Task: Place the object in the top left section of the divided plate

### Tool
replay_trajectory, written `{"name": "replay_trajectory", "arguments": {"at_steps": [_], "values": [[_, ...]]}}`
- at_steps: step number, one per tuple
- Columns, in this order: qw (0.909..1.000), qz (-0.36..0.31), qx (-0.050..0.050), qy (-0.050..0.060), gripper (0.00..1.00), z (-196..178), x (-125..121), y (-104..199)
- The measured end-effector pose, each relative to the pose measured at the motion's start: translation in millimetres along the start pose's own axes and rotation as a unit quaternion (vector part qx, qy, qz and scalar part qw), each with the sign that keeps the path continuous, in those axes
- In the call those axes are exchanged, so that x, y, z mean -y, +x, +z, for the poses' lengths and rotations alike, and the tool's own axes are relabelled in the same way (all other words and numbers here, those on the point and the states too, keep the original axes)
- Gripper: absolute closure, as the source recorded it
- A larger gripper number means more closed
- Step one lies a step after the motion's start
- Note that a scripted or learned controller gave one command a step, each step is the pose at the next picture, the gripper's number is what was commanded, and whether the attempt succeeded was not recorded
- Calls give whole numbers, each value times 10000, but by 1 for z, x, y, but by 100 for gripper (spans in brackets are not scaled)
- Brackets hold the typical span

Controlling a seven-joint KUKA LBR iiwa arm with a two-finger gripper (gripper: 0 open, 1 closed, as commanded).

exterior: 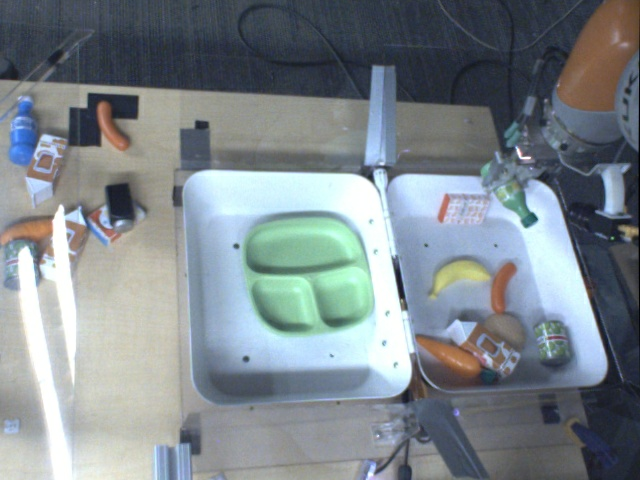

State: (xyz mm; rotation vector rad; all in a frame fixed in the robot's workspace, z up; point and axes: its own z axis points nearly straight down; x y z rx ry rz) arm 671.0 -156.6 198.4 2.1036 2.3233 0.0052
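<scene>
The two-finger gripper [507, 173] is seen at the upper right corner of the right shallow white bin [560, 268], below the grey arm with its orange band [600, 58]. A small green bottle [516, 200] appears to be clamped between the fingers, though the view there is cluttered and the contact is blurred. Just left of the gripper a flat red-and-white patterned card [465, 208] lies on the bin floor. Below it, well apart, a yellow banana [461, 274] and a small orange-red sausage [503, 284] are found. Far to the gripper's left, the green divided plastic plate [305, 271] rests in the left shallow white bin [220, 268].
</scene>
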Motion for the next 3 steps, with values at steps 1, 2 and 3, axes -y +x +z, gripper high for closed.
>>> {"name": "replay_trajectory", "arguments": {"at_steps": [1,2,3], "values": [[9975,-707,0,-8,100,-69,0,-6],[9997,-232,-14,9,100,35,5,63],[9985,-553,-19,10,100,12,103,128]]}}
